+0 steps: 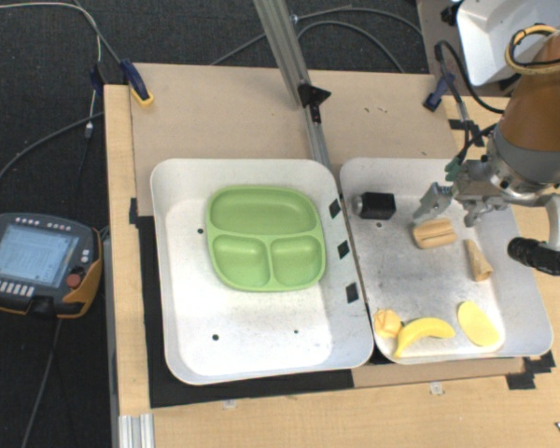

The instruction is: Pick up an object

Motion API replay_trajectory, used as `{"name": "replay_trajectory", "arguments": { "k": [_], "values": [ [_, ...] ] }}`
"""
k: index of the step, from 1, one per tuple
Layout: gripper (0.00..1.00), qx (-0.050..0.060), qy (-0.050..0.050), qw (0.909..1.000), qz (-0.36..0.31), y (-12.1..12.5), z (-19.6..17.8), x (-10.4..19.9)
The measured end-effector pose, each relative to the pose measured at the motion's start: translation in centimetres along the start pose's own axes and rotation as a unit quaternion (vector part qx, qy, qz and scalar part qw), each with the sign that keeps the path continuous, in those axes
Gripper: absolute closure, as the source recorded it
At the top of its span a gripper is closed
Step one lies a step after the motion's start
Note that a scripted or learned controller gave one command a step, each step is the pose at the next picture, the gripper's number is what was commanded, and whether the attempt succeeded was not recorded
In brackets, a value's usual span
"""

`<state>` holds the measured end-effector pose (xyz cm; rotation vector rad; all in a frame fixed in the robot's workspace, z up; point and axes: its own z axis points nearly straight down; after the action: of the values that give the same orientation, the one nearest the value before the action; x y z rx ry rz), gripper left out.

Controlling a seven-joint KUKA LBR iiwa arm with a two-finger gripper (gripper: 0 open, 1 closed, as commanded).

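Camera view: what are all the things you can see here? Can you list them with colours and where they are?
Left bin: 1, white, bench left.
Right bin: 1, white, bench right.
Divided plate: 1, green, in left bin.
Black block: 1, black, right bin's far left corner.
Wooden block: 1, tan, right bin, below claw.
Wooden stick: 1, tan, right bin's right side.
Banana: 1, yellow, right bin's near edge.
Yellow oval piece: 1, yellow, right of banana.
Handheld screen: 1, grey and orange, floor left.
Claw: 1, grey, above wooden block.

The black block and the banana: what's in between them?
Just bare, scuffed floor of the right bin, as the camera view shows. The black block sits near the top, the banana near the bottom.
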<state>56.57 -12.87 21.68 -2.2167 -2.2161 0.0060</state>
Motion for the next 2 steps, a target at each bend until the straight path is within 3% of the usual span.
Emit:
{"name": "replay_trajectory", "arguments": {
  "k": [2],
  "values": [
    [0.0, 0.0, 0.0, 1.0, 0.0, -0.8, 12.5, 0.1]
  ]
}}
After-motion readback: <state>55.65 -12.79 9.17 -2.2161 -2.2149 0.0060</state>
